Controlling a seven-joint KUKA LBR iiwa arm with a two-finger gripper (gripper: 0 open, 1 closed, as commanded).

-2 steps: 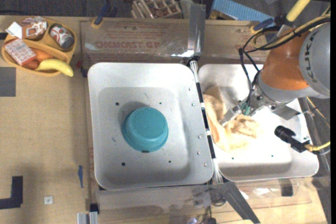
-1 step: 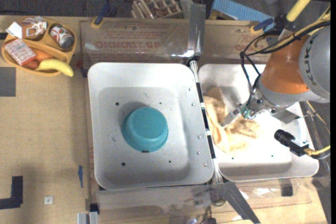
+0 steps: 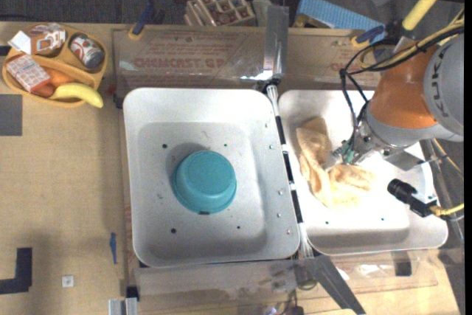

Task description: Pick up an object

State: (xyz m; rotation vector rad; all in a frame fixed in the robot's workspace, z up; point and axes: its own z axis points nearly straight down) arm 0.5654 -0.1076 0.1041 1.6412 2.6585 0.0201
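A tan bench (image 3: 59,188) fills the lower frame; at ten o'clock sits a yellow tray (image 3: 44,85) of play food, at twelve o'clock cluttered boxes (image 3: 221,0) on dark floor.

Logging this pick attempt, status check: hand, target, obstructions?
Hand down in right bin, at the tan cloth. Grip unconfirmed. Teal bowl upside down in left bin, apart. Nothing blocking the cloth.

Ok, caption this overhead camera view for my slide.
Gripper down on a tan cloth in the right bin; teal bowl in the left.
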